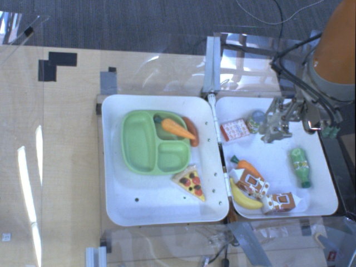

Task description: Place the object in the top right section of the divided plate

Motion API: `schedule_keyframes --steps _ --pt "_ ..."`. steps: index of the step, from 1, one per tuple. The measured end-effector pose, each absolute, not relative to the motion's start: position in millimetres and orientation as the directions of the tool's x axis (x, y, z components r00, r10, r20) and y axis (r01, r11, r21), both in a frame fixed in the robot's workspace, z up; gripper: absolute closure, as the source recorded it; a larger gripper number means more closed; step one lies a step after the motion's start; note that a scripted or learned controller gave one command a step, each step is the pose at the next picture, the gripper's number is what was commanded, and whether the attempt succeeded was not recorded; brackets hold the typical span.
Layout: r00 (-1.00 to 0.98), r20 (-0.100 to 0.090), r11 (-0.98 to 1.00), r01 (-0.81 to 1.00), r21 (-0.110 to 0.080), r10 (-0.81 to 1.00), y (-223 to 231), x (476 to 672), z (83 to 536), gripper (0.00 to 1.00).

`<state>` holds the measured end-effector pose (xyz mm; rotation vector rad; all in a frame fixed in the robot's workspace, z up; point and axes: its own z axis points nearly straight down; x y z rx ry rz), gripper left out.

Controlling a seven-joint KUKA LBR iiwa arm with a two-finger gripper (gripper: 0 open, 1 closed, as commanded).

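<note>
The gripper (276, 130) hangs over the right bin (322, 204); whether it's spread is unclear, its tips blurred.

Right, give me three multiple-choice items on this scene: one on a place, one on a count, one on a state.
1. Where does the orange toy carrot lie?
A. the top right section of the green divided plastic plate
B. the right white bin
C. the bench

2. How many sections does the plate have?
A. two
B. three
C. five

3. How does the green plastic bottle sit?
A. upright
B. lying on its side
C. lying on the plate

Answers: 1 A, it rests in that section in the left white bin. 2 B, one long section and two small ones. 3 B, it lies flat in the right bin.
</note>
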<state>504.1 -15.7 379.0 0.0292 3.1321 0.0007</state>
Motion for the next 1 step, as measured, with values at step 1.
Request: schedule_keyframes --steps 1 --pt "-1.000 -0.019 1.000 0.018 0.001 0.018 -15.1 507.1 391.0 1.00"
